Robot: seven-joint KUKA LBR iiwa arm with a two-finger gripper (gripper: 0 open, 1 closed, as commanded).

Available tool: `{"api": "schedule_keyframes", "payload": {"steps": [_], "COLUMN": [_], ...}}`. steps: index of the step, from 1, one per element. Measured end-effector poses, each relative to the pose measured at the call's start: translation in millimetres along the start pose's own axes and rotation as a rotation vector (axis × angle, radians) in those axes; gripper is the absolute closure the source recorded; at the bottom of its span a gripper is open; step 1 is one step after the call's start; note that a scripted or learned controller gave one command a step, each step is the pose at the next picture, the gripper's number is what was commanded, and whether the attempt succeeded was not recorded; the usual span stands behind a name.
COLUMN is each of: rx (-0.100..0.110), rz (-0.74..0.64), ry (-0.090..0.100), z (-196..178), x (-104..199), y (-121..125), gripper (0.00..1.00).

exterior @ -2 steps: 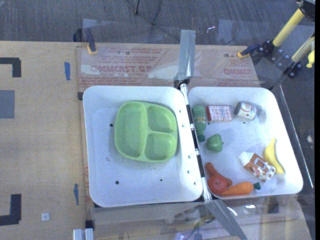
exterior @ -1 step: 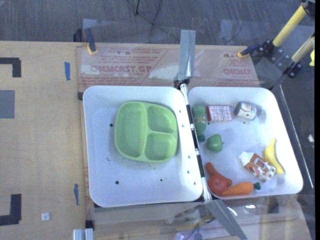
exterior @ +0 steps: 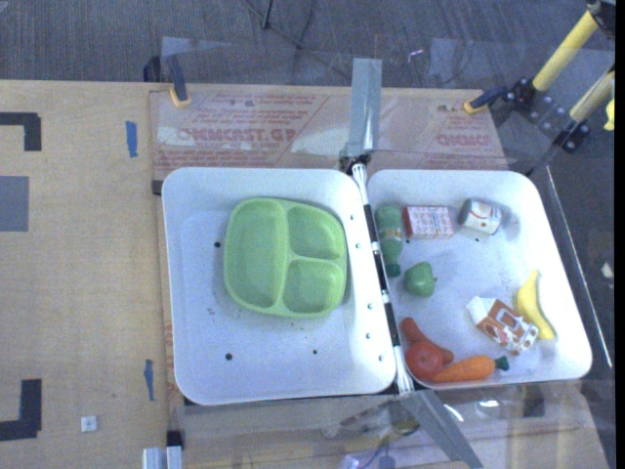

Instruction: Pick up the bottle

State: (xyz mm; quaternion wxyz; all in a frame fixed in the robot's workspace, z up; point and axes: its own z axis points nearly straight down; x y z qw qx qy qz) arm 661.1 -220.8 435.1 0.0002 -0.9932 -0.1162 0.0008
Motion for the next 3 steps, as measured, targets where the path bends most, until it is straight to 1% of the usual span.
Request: {"api": "schedule_keyframes", "payload": {"steps": [1, 2, 3], "rx": [0.001, 0.000, 0.001], "rz": [-0.063, 0.033, 0.030], "ry": [-0.001, 0.003, 0.002], "z": [0, 0, 0], "x": [-15, 3, 28], "y": [-3, -23, -125], "gripper": [1.00, 1.00, 1.00]}}
